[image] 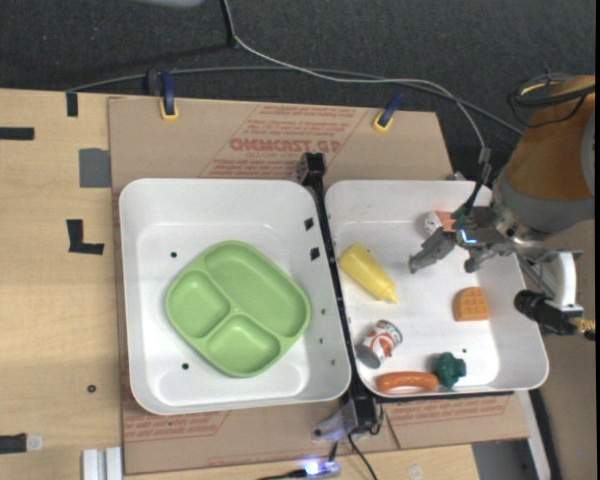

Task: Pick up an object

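Note:
The right bin (380,203) holds a yellow squeeze bottle (368,272), an orange waffle-like square (470,304), a small red and white can (379,342), a hot dog (405,380) and a green broccoli piece (448,368). My gripper (456,254) hangs over the right bin's upper right part, its two grey fingers spread apart with nothing between them. A small orange-pink object (441,219) peeks out just behind the gripper. The waffle lies a little below and right of the fingers.
The left bin (145,218) holds a green divided plate (237,308). A black divider (322,233) separates the two bins. Cables run across the dark area at the back. The arm's orange and grey body (550,163) stands over the right bin's right edge.

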### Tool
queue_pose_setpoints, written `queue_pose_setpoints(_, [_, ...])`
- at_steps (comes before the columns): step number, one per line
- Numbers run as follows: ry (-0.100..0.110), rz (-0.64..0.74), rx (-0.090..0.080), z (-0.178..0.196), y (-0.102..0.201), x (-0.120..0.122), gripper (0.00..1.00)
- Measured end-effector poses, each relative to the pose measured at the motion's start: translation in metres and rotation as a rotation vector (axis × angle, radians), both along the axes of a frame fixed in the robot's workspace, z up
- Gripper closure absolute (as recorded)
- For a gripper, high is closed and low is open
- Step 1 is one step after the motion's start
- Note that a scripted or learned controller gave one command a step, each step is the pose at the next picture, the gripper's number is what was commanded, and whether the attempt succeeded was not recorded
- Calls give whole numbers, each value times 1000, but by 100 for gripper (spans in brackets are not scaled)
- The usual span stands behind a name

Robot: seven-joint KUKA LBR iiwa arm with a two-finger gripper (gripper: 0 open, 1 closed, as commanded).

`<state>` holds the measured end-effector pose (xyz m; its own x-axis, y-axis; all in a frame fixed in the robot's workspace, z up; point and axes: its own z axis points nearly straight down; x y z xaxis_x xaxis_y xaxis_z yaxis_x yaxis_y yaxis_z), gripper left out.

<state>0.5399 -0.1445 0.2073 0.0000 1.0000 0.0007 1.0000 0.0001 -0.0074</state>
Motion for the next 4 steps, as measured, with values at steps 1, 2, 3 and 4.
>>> queue_pose_setpoints(1, [1, 0, 0, -56, -7, -9, 0])
queue_pose_setpoints(2, [0, 1, 1, -102, -1, -7, 0])
queue_pose_setpoints(3, [-4, 2, 0, -89, -1, -6, 100])
queue_pose_setpoints(4, [-9, 2, -1, -37, 10, -3, 100])
